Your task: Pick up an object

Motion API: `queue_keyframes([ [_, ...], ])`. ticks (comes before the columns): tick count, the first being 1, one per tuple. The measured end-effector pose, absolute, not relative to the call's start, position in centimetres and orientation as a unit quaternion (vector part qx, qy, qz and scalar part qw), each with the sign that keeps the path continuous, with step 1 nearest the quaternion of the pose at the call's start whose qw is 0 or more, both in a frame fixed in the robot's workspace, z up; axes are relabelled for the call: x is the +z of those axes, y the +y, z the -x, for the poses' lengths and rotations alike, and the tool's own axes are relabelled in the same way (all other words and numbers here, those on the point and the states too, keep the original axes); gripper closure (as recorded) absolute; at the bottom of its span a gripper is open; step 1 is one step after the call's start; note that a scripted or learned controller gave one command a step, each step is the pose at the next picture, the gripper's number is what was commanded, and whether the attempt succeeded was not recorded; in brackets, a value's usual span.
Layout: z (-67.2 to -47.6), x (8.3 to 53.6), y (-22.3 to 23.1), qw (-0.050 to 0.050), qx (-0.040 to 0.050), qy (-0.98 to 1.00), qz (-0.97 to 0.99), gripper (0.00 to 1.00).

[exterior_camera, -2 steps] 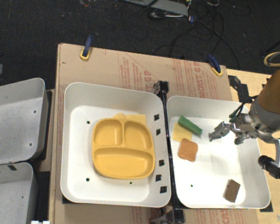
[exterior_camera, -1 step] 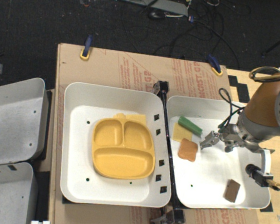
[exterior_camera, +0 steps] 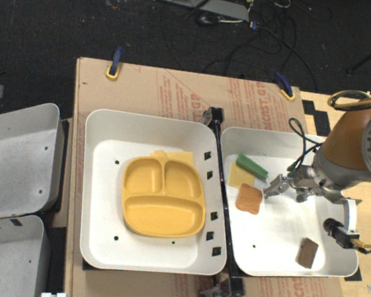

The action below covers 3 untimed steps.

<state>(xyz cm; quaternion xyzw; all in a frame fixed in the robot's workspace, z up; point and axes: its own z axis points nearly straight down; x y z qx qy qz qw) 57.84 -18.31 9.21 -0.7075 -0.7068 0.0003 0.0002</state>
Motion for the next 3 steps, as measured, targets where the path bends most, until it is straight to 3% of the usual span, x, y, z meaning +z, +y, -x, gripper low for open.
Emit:
queue_keyframes([
  [1, -57.9, 10.3, -18.3, -0.001, -0.0002, -0.707, 0.707, 1.0],
  [3, -58.6, 22.0, -19.9, -0.002, -0.0009, -0.708, 0.706, 1.0],
])
